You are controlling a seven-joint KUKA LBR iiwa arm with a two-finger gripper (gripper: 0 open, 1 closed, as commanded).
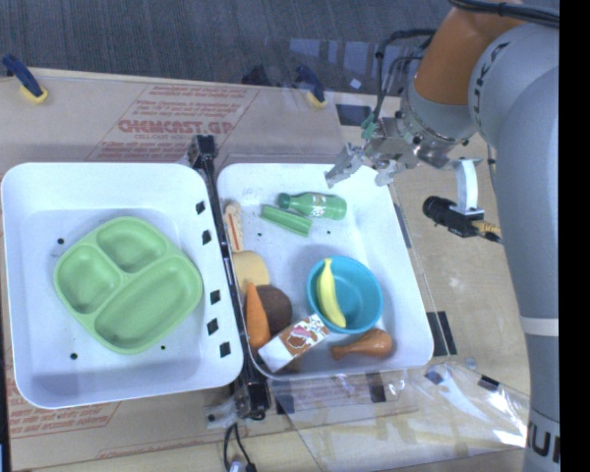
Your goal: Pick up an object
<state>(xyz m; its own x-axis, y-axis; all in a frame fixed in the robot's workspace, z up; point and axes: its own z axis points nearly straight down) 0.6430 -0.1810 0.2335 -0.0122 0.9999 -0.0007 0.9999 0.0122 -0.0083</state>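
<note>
Two white bins side by side. Left bin (20,293): one green divided plate (128,283). Right bin (398,264): one green bottle (313,205), one green stick (286,220), one blue bowl (359,298) with one banana (330,294) inside, one brown drumstick (364,344), one carrot (257,319), some more toy food by the left wall. Gripper (359,166) over the right bin's far edge, just beside the bottle, fingers spread, nothing between them.
</note>
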